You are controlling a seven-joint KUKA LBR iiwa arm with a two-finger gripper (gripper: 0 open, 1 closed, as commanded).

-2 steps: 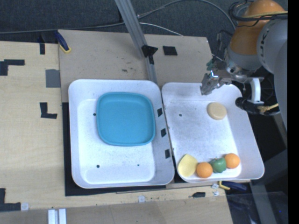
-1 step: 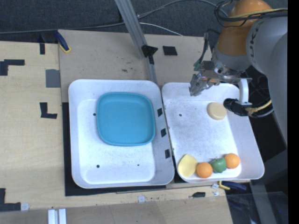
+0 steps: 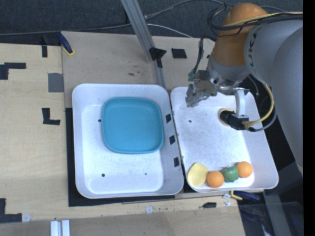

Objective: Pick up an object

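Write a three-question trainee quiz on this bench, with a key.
1. True or false: the blue plate lies in the left bin.
2. Where in the right bin do the small items sit? A) far edge B) near edge C) middle
3. Fill in: the gripper hangs over the right bin's far ____ corner.

Key: 1 true. 2 B: the yellow piece, two orange balls and the green item line the near edge. 3 left.
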